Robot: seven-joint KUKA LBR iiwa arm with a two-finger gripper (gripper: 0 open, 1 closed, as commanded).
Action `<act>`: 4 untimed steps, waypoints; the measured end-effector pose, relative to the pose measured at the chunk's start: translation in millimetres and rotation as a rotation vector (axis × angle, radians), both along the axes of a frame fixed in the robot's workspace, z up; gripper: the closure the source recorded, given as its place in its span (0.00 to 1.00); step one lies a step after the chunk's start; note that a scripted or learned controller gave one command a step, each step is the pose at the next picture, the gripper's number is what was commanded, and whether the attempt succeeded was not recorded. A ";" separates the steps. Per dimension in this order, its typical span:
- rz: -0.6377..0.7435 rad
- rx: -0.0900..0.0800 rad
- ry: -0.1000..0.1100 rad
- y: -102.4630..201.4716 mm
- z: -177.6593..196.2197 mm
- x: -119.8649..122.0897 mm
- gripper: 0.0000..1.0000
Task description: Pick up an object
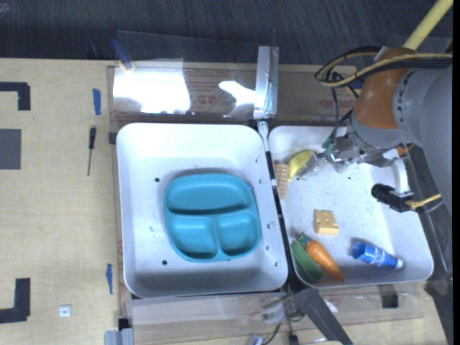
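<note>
The pincer (321, 158), its state impossible to tell, sits at the yellow banana (300, 162), likely light, smooth plastic, best gripped mid-body.

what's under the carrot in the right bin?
The carrot lies on a green object in the right bin's front-left corner. Its green edge shows; the part beneath the carrot is covered, so its shape is unclear.
</note>
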State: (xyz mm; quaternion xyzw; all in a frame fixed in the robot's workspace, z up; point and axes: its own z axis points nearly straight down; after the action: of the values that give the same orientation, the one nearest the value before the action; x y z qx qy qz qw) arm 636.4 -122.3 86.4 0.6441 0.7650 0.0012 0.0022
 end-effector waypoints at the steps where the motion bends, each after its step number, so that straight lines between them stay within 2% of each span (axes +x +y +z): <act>1: -0.037 0.002 -0.006 58.8 103.8 -0.2 0.00; 2: 0.111 0.001 0.007 21.7 5.9 -57.7 0.00; 3: 0.028 0.000 0.001 13.8 2.0 -126.6 0.00; 4: 0.067 -0.001 -0.003 -3.9 1.1 -51.6 0.00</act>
State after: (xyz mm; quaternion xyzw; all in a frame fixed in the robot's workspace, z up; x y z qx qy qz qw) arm 584.8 -126.2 87.5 0.6182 0.7860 0.0016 0.0036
